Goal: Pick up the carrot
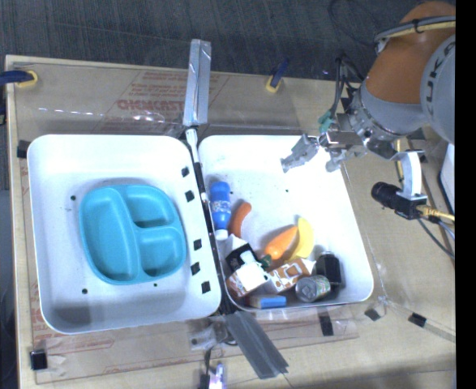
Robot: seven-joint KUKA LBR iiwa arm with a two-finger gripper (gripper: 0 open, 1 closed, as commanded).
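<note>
1. Camera view, carrot: the short orange carrot point(239, 218) lies in the right white bin point(347, 209), near its left wall, just right of the blue-capped bottle point(220, 203). Its long axis runs at a slant, upper end toward the top right, lower end toward the bottom left.
2. Gripper: the two-finger gripper point(312, 157) hangs over the upper part of the right bin, well apart from the carrot. Its two fingers stand apart, with nothing between them.
3. Count: two shallow white bins side by side. The left white bin point(51, 241) bears one light-blue divided plastic tray point(132, 233). The right bin bears one carrot, one bottle, one yellow banana point(303, 235) touching one orange rounded fruit point(281, 244), one grey can point(311, 288), and a cluster of small packages along the lower wall, too crowded to count.
4. Open room: the upper half of the right bin floor is bare; the clutter crowds the lower wall.
</note>
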